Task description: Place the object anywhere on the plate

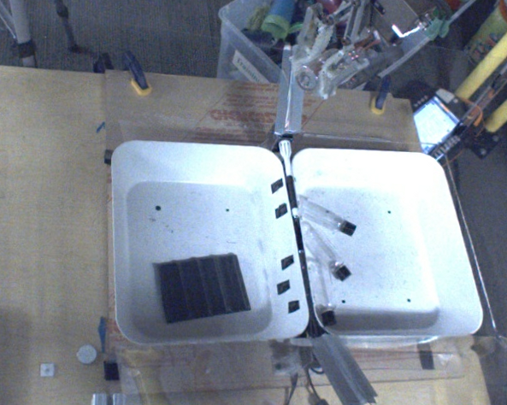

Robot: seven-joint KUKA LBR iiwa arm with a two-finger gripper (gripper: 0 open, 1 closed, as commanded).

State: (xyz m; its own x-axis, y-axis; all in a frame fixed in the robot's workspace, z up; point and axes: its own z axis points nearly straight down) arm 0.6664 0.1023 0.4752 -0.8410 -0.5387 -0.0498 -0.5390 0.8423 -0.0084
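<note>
Behind the bins, above the divider's far end, the gripper (327, 67) hangs over the bench; whether it is apart or together, cannot tell. Clear tubes with black caps (328, 219) lie in the right bin (425, 191), near the divider. Dark ribbed plate (201, 287) lies in the left bin (153, 170). Reddish print on the bench (242, 111), too blurred to read.

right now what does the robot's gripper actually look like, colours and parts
The gripper, at the top of the camera view, is a pale, silvery metal assembly of thin bars and linkages, with a small round ring-like part at its lower left and a few reddish bits among the metal. It is blurred, so I can't make out any markings or cables.
</note>
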